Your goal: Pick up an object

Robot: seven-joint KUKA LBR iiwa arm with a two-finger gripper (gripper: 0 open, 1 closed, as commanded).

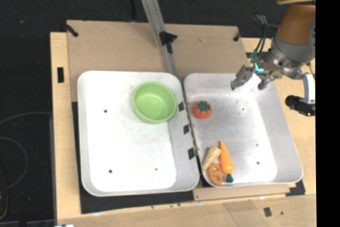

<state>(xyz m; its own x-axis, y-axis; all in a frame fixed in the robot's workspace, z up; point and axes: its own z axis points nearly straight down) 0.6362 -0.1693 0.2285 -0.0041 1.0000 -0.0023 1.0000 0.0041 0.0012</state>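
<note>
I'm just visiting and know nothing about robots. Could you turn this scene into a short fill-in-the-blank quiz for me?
1. The green bowl sits in the ____ bin.
2. The tomato lies in the right bin, close to its ____ edge.
3. The carrot lies in the near left corner of the right bin and is coloured ____.
4. The gripper hangs over the far part of the ____ bin, with its fingers apart.

Missing words: left; left; orange; right

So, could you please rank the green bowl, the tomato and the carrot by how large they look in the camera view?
1. Green bowl, clearly largest.
2. Carrot, longer than the tomato but slim.
3. Tomato, rounder; close to the carrot in area, so that order is unsure.
</note>
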